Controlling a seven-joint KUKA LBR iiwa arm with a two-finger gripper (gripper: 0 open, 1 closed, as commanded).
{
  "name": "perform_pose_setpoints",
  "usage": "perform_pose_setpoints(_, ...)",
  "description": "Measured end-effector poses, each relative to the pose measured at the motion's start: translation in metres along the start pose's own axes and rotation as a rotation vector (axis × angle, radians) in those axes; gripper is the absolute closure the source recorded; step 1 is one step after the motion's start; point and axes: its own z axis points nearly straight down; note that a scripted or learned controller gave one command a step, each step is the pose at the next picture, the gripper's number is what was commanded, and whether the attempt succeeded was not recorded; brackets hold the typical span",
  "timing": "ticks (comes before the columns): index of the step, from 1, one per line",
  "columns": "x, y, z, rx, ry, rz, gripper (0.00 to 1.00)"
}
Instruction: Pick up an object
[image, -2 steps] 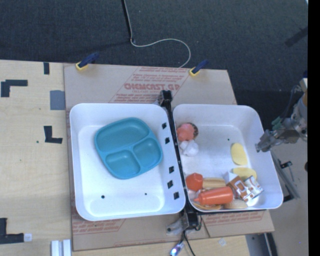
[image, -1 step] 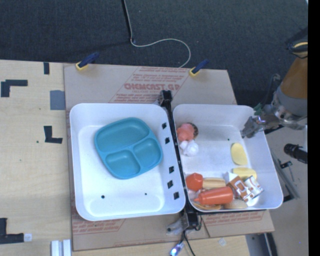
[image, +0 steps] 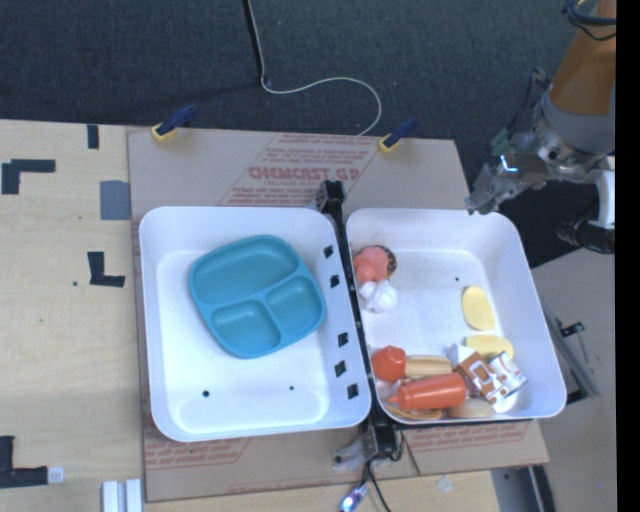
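Camera view is looking down on two white bins, and the gripper (image: 483, 196) is hanging just past the top right corner of the right bin (image: 440, 222), outside the rim. I cannot tell how its grabbing end is set, because it is small and dark against the dark floor. Nothing is showing in its grip. The things to pick are all lying down and to the left of it, at about seven o'clock from the gripper. The nearest one is looking like the yellow piece (image: 479, 308), an oval lying with its long side running from twelve to six o'clock, close to the right wall. A pink and white lump (image: 372, 272) is sitting at nine o'clock in that bin, by the middle wall. More toy food is piling up at six o'clock, with a long red hot dog (image: 432, 391) lying sideways. The blue plate (image: 256, 294) is resting alone in the left bin (image: 170, 330).
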Motion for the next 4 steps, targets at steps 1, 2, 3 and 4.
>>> perform_pose_setpoints(1,-0.066,-0.071,0.018,0.016,-0.002,0.018,1.00)
perform_pose_setpoints(2,-0.026,-0.035,-0.221,-0.007,-0.005,0.005,1.00)
perform_pose_setpoints(3,-0.042,-0.029,-0.120,0.021,0.002,0.011,1.00)
perform_pose_setpoints(4,-0.062,0.008,-0.008,0.022,0.002,0.010,1.00)
